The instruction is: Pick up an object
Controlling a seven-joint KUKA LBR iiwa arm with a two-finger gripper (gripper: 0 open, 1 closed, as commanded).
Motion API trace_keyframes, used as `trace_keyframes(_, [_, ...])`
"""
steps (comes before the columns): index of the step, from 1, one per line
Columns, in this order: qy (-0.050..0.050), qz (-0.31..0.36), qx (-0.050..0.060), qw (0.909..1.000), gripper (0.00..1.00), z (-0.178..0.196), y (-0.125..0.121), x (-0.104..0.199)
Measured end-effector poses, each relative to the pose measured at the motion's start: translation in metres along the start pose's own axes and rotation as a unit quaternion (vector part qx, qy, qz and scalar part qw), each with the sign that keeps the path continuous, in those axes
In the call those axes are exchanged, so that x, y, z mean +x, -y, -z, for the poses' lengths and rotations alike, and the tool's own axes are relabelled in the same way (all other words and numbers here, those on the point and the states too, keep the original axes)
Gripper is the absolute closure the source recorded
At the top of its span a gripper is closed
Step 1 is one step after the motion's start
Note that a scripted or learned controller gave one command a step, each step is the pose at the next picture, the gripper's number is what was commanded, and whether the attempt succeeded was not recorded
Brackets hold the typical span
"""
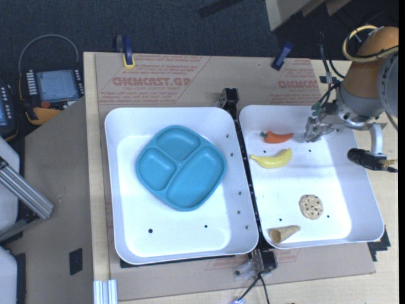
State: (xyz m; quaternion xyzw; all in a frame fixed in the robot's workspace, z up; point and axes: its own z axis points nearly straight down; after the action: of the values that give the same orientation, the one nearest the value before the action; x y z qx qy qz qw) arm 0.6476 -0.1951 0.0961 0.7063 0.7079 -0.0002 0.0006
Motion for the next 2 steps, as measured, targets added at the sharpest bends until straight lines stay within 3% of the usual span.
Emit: trace_keyframes(2, [0.001, 0.000, -0.005, 1.0000, 1.00, 0.121, 0.006, 0.013])
